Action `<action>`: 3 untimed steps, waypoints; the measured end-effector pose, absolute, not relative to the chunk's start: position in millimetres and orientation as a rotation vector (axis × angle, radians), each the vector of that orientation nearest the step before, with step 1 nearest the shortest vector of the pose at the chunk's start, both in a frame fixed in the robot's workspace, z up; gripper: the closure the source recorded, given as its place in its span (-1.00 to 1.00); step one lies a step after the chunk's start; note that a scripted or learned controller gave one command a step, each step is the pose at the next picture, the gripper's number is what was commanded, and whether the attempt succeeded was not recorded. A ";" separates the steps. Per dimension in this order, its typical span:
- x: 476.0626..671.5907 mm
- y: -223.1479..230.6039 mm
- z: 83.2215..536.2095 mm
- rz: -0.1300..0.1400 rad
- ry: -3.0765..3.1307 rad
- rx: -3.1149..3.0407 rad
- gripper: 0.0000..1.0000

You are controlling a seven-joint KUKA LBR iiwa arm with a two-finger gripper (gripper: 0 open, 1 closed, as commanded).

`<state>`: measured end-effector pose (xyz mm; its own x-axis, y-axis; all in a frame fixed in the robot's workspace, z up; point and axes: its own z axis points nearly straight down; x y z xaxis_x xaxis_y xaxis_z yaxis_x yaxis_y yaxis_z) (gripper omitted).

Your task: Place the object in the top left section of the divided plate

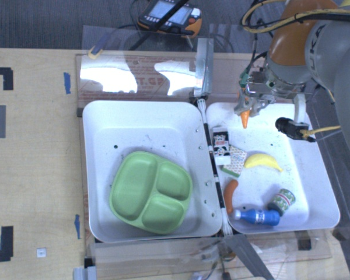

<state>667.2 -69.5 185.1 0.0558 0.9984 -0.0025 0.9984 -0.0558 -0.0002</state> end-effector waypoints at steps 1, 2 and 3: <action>667.4 -18.7 216.1 0.004 2.338 2.093 1.00; 668.5 -18.7 226.6 0.009 2.334 2.091 1.00; 667.2 -102.9 232.7 0.003 2.215 2.222 1.00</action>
